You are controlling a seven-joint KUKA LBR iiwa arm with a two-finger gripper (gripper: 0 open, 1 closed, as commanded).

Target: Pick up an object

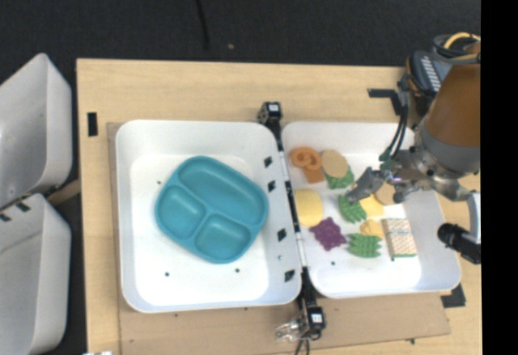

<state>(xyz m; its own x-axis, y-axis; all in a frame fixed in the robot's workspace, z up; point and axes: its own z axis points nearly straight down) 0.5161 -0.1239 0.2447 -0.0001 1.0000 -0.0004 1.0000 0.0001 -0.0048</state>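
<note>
My gripper hangs low over the right bin, in its right-hand middle. It is open, with its fingers spread above a small yellow piece and nothing held between them. Just left of it lies a green leafy toy. Around it lie an orange cup, a tan round piece on a green one, a pale yellow block, a purple toy, another green leafy toy and a patterned packet.
The left bin holds a blue divided plate. A ridge with black clips separates the two bins. The arm's grey body and orange band overhang the right bin's far right side.
</note>
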